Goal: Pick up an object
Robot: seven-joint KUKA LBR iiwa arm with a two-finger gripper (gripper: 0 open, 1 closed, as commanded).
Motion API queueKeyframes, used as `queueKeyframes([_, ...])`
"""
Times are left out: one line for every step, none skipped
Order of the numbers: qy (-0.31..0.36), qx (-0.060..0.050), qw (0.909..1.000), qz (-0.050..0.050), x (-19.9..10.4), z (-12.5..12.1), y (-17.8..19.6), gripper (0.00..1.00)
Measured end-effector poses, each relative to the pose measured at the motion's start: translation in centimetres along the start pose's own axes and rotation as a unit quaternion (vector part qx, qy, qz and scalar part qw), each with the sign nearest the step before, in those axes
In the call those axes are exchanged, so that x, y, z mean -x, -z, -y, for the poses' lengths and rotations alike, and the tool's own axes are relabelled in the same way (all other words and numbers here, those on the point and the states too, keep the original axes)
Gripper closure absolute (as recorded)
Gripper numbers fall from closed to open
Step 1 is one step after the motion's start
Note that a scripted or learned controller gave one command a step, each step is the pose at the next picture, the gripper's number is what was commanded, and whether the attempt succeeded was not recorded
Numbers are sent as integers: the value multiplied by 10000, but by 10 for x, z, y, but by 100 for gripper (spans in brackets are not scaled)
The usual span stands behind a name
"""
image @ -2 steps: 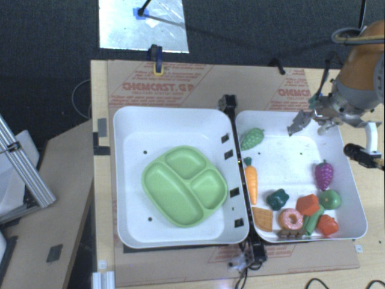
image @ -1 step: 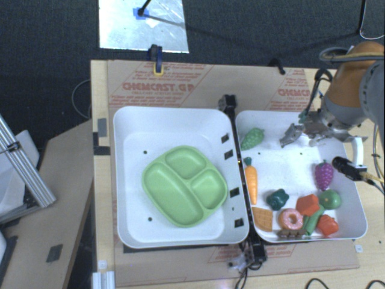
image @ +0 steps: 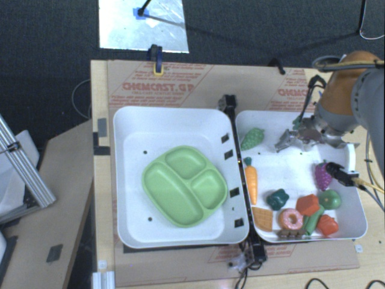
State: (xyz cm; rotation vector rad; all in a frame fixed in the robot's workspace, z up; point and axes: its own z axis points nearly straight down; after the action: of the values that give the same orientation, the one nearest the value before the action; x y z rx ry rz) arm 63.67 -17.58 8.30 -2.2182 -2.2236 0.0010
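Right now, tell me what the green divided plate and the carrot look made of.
Green divided plate: probably moulded plastic, pale green, smooth with a soft sheen on its compartment ridges. Carrot: likely a plastic toy, uniform orange body with a green top, no natural texture; too small to rule out rubber.

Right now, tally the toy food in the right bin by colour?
Green: 4 (leafy piece, dark piece, round one, long one)
Orange or red: 4 (carrot, cracker, two red-orange pieces)
Purple: 1 (grapes)
Pink: 1 (donut)
Brown: 1 (bar)
Total: 11
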Motion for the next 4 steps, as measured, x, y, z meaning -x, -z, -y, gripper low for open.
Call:
queueKeyframes([7, 30, 10000, 5, 0, -2, 13, 100])
queueKeyframes([18, 49, 10000, 9, -5, -7, 77, 100])
queueKeyframes([18, 36, 10000, 7, -4, -9, 121, 100])
queueKeyframes([19, 30, 10000, 5, -4, -10, 143, 100])
